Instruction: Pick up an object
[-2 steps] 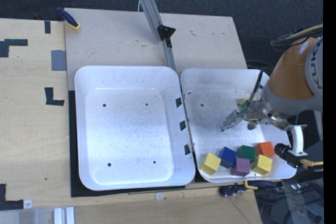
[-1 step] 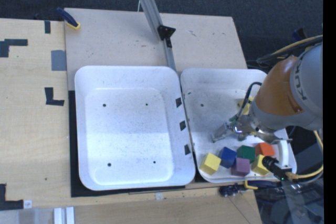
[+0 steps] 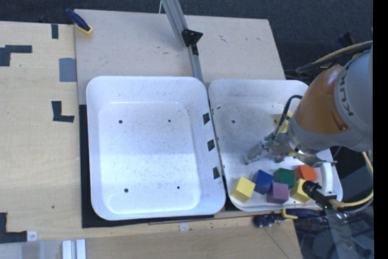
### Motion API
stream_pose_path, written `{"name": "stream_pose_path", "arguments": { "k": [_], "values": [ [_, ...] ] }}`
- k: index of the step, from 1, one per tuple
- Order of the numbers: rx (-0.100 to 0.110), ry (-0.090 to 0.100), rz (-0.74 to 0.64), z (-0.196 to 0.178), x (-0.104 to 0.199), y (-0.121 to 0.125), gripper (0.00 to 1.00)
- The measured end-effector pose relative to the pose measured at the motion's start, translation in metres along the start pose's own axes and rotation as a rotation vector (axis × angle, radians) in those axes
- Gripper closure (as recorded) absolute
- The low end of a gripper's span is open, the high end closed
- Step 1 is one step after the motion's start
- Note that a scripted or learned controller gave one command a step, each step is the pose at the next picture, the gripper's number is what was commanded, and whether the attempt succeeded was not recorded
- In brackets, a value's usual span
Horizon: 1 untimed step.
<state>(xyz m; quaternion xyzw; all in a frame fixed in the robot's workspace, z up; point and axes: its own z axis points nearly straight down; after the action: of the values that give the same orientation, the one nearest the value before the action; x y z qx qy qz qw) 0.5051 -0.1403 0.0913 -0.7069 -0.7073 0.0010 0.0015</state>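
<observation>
Metal hand [image 3: 257, 153] over speckled white bin [image 3: 242, 100], small cubes (yellow [image 3: 244, 188], blue [image 3: 264, 181])

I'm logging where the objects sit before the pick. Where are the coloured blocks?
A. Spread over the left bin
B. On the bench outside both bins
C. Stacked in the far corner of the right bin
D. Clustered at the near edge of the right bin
D: the yellow block, blue block, purple block, green block and orange block lie bunched along the right bin's near edge, below the gripper.
</observation>
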Motion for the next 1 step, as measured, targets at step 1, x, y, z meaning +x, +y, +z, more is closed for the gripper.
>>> {"name": "stream_pose_path", "arguments": {
  "k": [1],
  "values": [
    [0.001,0.001,-0.001,-0.0097,0.0007,0.0,1.0]
  ]
}}
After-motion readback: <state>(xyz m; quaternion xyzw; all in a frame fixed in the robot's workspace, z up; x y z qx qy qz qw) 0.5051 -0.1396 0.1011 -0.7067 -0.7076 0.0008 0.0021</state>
